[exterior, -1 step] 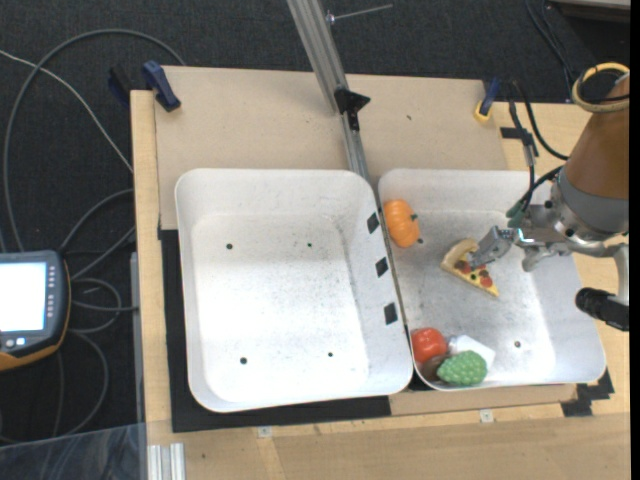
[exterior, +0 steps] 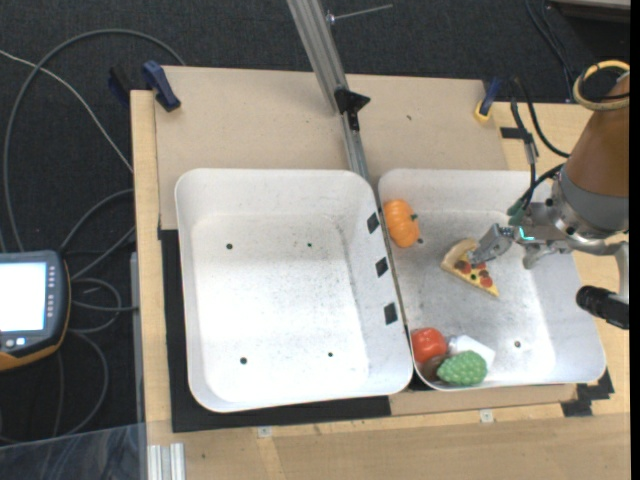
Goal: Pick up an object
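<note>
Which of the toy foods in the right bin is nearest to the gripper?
The pizza slice, right beside the gripper; the orange toy, red toy and green toy lie farther away.

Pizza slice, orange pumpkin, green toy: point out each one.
pizza slice point(exterior: 473, 267), camera view, middle of the topping.
orange pumpkin point(exterior: 402, 224), camera view, centre of its body.
green toy point(exterior: 461, 368), camera view, middle of its bumpy top.

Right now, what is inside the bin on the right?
The right bin holds a pizza slice, an orange toy, a red toy and a green bumpy toy lying on something white, mostly covered.
</note>
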Action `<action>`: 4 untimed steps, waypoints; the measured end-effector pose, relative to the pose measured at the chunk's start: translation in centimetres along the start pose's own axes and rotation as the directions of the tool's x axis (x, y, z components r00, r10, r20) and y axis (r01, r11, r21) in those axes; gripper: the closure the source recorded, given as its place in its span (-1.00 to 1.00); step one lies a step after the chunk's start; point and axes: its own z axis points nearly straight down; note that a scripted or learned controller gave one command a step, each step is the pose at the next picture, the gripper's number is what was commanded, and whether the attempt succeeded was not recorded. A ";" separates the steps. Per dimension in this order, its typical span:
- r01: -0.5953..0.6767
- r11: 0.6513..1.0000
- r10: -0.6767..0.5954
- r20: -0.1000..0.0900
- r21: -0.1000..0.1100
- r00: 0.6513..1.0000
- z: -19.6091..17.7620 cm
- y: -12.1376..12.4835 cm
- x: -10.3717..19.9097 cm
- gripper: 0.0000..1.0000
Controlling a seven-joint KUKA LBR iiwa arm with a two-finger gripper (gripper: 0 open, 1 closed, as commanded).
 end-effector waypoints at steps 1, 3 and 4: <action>0.000 1.000 0.000 -0.001 0.005 1.000 4.3 0.2 0.5 -1.00; -0.001 1.000 0.001 0.000 -0.002 1.000 8.2 0.3 0.5 1.00; 0.001 1.000 -0.001 0.003 -0.007 1.000 2.7 -0.6 0.8 1.00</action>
